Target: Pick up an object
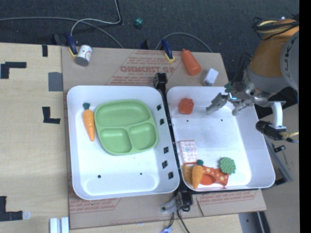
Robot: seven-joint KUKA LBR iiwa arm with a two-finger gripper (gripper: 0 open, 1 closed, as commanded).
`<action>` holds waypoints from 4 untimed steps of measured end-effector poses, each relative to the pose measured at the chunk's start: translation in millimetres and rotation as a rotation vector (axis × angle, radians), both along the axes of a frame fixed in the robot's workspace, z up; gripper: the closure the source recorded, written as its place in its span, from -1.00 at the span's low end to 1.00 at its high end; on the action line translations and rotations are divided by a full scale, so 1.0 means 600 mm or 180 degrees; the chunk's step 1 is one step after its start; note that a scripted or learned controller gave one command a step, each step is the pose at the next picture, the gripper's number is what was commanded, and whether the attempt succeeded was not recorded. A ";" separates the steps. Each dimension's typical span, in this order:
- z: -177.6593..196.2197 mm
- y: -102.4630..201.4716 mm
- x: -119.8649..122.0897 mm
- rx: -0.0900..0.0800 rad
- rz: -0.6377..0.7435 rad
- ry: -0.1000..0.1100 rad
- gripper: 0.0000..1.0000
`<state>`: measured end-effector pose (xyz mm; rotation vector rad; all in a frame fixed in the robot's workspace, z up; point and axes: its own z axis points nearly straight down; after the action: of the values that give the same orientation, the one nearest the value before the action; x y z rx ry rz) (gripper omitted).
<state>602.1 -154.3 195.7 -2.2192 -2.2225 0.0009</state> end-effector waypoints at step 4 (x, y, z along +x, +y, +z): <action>-0.184 0.091 0.111 -0.0002 0.0002 -0.0009 -1.00</action>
<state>668.9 -99.7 85.2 -2.2202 -2.2249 -0.0015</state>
